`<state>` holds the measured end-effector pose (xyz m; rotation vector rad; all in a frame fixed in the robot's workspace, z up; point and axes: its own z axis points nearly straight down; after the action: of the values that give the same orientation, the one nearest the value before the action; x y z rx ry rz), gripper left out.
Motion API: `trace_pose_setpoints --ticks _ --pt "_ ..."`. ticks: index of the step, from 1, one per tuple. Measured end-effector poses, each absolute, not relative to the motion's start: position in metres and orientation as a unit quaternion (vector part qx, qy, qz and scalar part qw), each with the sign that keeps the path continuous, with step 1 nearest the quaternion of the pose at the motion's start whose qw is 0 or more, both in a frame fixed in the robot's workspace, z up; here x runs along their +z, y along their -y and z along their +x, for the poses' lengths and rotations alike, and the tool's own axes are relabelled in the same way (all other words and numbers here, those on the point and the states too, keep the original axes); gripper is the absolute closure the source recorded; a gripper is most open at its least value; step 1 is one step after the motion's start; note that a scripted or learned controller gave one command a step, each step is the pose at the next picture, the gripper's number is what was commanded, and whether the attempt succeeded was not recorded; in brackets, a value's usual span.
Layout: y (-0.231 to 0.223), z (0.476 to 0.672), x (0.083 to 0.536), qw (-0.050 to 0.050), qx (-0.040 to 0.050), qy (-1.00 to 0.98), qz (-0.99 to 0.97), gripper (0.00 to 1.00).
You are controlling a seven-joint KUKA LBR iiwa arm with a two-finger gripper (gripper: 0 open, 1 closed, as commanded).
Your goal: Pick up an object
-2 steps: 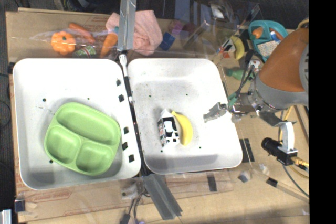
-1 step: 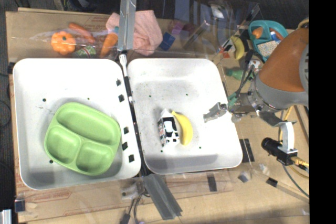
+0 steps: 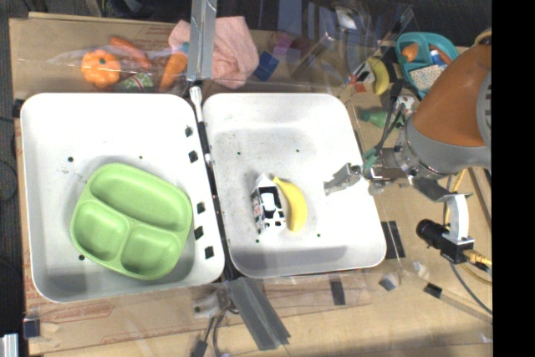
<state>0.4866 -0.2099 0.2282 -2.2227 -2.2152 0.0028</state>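
Note:
A yellow banana (image 3: pixel 292 203) lies in the right bin (image 3: pixel 251 121), near its middle front. A small white and black object (image 3: pixel 267 206) rests against the banana's left side. My gripper (image 3: pixel 342 178) hangs over the right part of the same bin, to the right of the banana and apart from it. Nothing shows between its fingers. The grey arm with its orange band (image 3: pixel 447 100) reaches in from the right edge.
A green divided plate (image 3: pixel 132 219) fills much of the left bin (image 3: pixel 50 138). Behind the bins lie a bag with orange toys (image 3: pixel 117 67), a pink cloth (image 3: pixel 226 46) and clear plastic. Toys and cables crowd the bench at the right.

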Motion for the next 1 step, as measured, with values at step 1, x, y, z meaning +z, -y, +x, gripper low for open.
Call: trace_pose_setpoints --ticks 1 --pt "0.2099 0.4866 0.2282 0.002 0.0009 0.706 -0.708 0.0"
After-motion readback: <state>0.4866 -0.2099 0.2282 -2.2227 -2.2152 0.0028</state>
